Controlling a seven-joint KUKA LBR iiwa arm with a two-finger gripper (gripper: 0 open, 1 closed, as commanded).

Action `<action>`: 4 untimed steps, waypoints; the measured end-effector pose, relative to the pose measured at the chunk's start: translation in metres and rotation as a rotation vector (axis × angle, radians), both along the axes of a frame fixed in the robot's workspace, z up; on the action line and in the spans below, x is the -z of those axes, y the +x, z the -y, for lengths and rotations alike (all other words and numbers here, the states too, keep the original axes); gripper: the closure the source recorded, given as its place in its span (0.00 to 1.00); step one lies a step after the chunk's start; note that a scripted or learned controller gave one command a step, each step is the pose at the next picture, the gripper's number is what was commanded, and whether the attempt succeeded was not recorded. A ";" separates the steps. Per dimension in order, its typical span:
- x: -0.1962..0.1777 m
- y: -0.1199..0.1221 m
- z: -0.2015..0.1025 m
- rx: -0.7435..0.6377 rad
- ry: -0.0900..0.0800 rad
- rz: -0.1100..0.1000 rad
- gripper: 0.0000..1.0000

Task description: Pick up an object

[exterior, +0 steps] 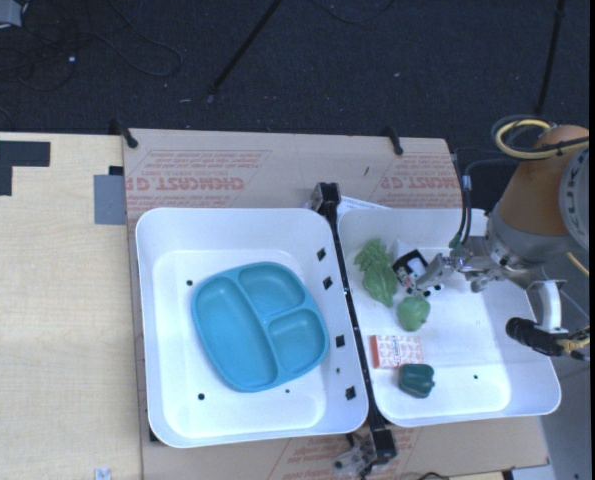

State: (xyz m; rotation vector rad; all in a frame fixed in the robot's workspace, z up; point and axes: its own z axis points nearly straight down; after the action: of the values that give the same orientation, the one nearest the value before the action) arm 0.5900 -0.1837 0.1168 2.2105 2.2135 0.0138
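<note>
Right bin: gripper above light-green object, seemingly not touching; claw state unclear.

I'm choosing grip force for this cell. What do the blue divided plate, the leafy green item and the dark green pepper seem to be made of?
Blue divided plate: likely hard moulded plastic, with an even colour and soft sheen.
Leafy green item: probably a soft plastic or fabric toy lettuce, crinkled and matte; the material is uncertain.
Dark green pepper: looks like toy plastic or rubber, smooth with a slight gloss.
</note>
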 end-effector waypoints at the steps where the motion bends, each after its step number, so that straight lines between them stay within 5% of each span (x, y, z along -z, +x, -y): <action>1: -0.010 0.002 -0.002 0.000 0.007 0.002 1.00; 2: -0.056 -0.006 0.000 0.001 0.003 -0.015 1.00; 4: -0.137 0.005 0.002 0.000 0.003 -0.015 1.00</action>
State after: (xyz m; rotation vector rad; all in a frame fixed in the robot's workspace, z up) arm 0.5951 -0.1859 0.2538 2.2200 2.2222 0.0002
